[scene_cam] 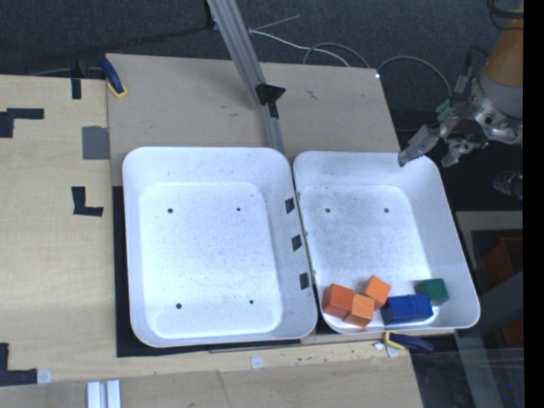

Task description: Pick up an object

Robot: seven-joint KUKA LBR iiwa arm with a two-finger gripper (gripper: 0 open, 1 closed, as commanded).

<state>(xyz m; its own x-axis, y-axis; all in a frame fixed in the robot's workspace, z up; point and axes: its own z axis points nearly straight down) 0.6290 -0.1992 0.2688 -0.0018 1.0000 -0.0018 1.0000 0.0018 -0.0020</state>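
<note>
Several small blocks lie along the near edge of the right bin (pixel 442 195): three orange blocks (pixel 340 298) clustered together, a blue block (pixel 406 308) to their right, and a green block (pixel 435 290) by the near right corner. My gripper (pixel 432 150) hovers over the far right corner of that bin, well away from the blocks. It is open, and nothing sits between its fingers (pixel 413 152). The orange band of the arm (pixel 507 58) shows at the upper right.
The left bin (pixel 136 228) stands beside the right one, their rims touching. A slanted metal pole (pixel 246 49) runs down to the gap between the bins. Cables (pixel 340 53) lie on the bench behind. A blue-and-yellow clamp (pixel 114 77) sits at the far left.
</note>
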